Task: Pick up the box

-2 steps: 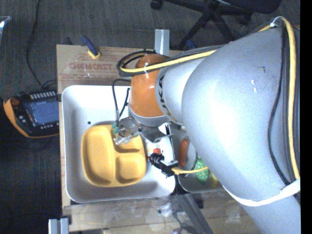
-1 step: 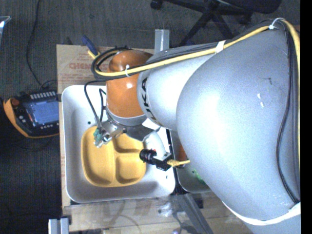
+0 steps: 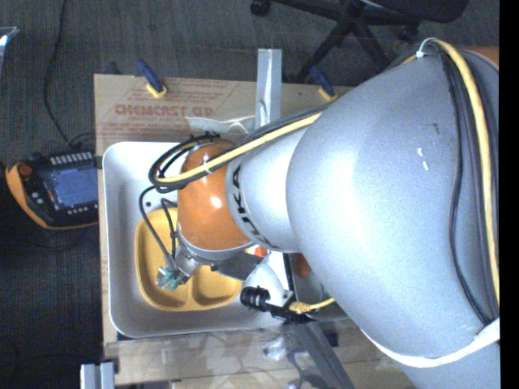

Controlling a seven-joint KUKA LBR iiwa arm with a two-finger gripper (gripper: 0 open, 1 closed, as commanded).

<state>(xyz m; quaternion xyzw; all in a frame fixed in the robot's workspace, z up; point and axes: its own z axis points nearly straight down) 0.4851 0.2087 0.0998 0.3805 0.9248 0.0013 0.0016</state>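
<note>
End effector [image 3: 170, 279] hangs low over one yellow tray [image 3: 154, 258] in the bin [image 3: 122, 217]; grip state seemingly unreadable.

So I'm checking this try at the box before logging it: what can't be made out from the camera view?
- Box: not identifiable; the grey arm with its orange band covers most of the bench.
- Right bin: hidden under the arm.
- Tool: too small and blurred to judge.
- Yellow divided tray in the left shallow white bin: partly covered by the arm.
</note>
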